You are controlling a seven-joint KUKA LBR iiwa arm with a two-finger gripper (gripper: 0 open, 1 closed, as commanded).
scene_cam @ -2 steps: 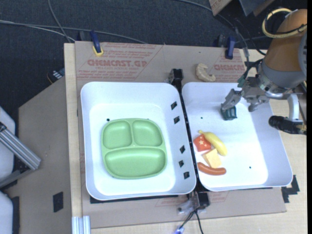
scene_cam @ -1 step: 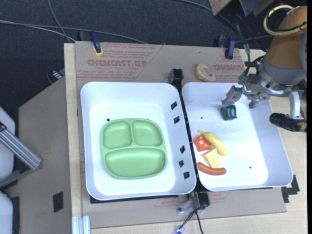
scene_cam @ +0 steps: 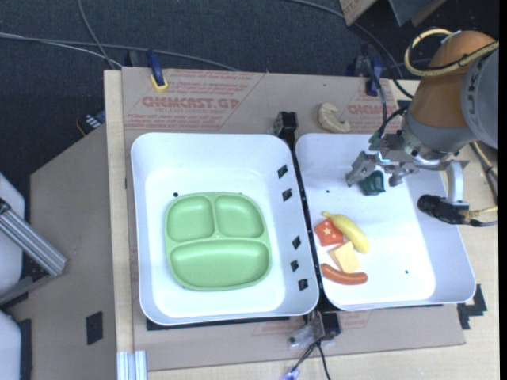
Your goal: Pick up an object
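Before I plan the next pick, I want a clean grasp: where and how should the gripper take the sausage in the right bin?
Grip the sausage at its middle, from straight above, fingers closing across its narrow width. It lies flat and long, running left to right near the front of the right bin. The yellow cheese block sits close behind it, so a slim, centred closing probably avoids a bump.

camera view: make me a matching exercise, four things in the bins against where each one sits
Things:
1. green divided plate
2. banana
3. hot dog
4. pincer

Places:
A. nearest the right bin's front edge
B. over the right bin's back half
C. middle of the left bin
D. right bin, resting between the red piece and the yellow cheese wedge

Pairs: 1-C, 2-D, 3-A, 4-B
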